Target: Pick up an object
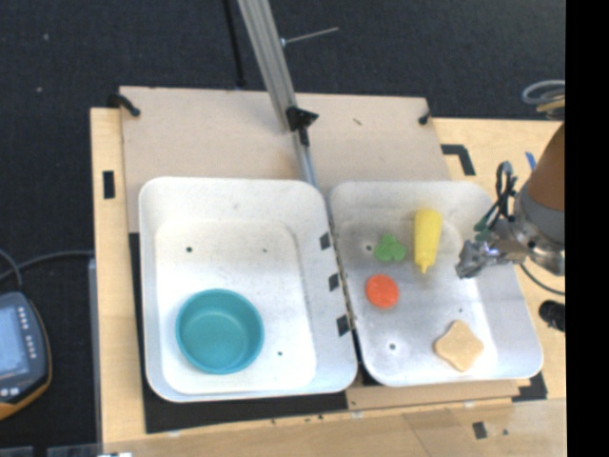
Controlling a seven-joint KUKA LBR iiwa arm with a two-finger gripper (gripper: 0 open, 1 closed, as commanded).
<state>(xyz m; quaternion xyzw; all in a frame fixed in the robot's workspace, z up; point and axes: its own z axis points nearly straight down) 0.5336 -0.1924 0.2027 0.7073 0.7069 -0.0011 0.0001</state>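
In the right bin (504, 336) lie a yellow corn-shaped piece (427, 238), a small green leafy piece (388, 248), an orange-red round piece (383, 290) and a tan bread-like piece (459, 346). My gripper (472, 260) hangs over the right side of that bin, a little to the right of the yellow piece and apart from it. I see nothing between its tips. The arm's orange band (549, 174) shows at the right edge above it.
A teal bowl (220, 329) sits in the front of the left bin (190, 208). A grey metal pole (271, 60) slants up from the seam between the bins. A handheld device (19, 350) lies at the far left off the bench.
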